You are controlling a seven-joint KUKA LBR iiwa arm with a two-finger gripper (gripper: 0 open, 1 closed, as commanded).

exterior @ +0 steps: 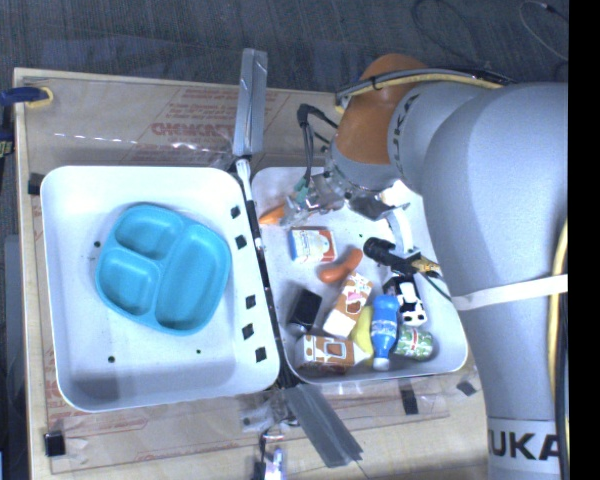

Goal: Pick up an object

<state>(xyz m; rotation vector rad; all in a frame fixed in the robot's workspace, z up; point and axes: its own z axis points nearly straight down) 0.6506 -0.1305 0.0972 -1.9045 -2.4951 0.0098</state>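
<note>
Jaws: cannot tell, gripper (308,196) low at right bin's (450,353) 11 o'clock. Small carton (311,242) lies just beside, at its 6 o'clock; looks light, stiff, crushable, so pinch across the narrow sides

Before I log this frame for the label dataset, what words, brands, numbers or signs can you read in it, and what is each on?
"UKA": white letters low on the grey arm, cut off at the left by the casing edge.
Red print on the bench board behind the bins: it appears upside down, too faint to read.
Small carton and box in the right bin: printed labels too small and blurred to read.
Blue bottle: label unreadable.
</note>
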